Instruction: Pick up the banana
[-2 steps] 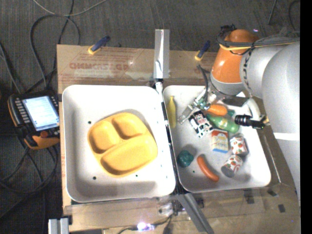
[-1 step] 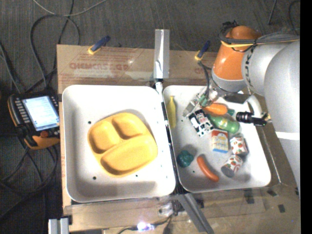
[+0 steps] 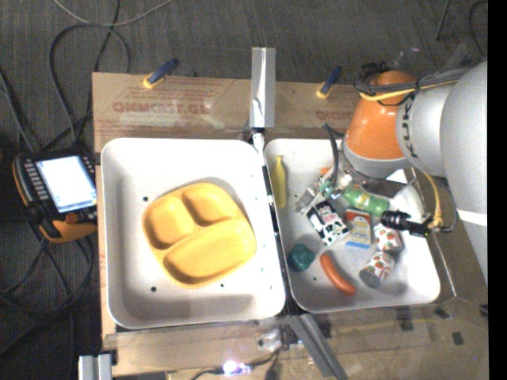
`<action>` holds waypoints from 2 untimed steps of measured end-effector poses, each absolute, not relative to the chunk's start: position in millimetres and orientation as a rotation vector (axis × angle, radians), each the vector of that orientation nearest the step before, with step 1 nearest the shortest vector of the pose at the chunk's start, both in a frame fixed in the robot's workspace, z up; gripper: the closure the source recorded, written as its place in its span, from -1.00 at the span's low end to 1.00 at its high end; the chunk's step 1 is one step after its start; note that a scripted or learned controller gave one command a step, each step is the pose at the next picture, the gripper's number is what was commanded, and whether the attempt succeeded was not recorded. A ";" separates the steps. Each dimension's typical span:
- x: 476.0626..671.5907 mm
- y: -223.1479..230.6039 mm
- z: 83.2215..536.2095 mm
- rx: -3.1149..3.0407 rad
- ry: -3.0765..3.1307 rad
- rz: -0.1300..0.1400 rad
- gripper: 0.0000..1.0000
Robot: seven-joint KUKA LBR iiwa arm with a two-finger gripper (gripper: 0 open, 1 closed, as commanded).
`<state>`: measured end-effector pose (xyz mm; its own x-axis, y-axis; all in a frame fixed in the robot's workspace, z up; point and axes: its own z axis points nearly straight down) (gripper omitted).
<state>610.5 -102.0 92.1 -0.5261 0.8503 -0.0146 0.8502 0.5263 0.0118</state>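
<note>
Bright overhead light, soft shadows, slightly grainy, sharp focus

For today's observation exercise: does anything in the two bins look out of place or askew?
Nothing looks spilled or broken. The banana lies lengthwise against the right bin's left wall, apart from the cluttered pile of small items. The yellow divided tray sits at a skewed angle in the left bin.

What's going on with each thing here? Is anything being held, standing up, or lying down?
Banana: lying flat along the right bin's left wall, not held.
Yellow tray: lying in the left bin, nothing on it.
Green bottle: on its side in the right bin.
Can: tipped on its side.
Carrot: lying flat near the front.
Gripper: low over the right bin's clutter, beside the banana.
Tablet: screen lit.
</note>
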 end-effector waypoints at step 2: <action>610.6 -101.0 100.8 1.521 2.728 0.008 -1.00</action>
<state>610.6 -101.0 100.8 -0.5258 0.8505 -0.0132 0.8504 0.5259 0.0130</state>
